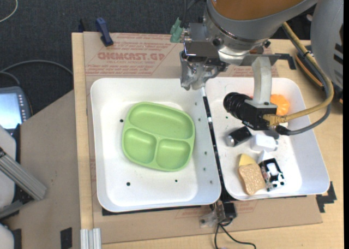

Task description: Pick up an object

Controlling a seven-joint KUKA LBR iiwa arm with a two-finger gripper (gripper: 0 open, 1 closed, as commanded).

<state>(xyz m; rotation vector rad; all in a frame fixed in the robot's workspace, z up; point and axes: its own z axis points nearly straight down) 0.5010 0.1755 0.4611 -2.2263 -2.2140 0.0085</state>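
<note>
Gripper (192,78) over the far end of the seam between the two bins; can't tell its state.
Green divided plate (158,136) lies flat in left bin (103,149): probably light, stiff, slick, best taken by the rim. Right bin (313,166) holds a toast-like slice (252,178), an orange item (280,103) half hidden by black hardware (246,108), small bits too cluttered to name.

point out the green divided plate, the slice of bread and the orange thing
green divided plate (158,136), camera view, the ridge where its compartments meet
slice of bread (252,178), camera view, middle of its brown face
orange thing (280,102), camera view, its visible top
</note>
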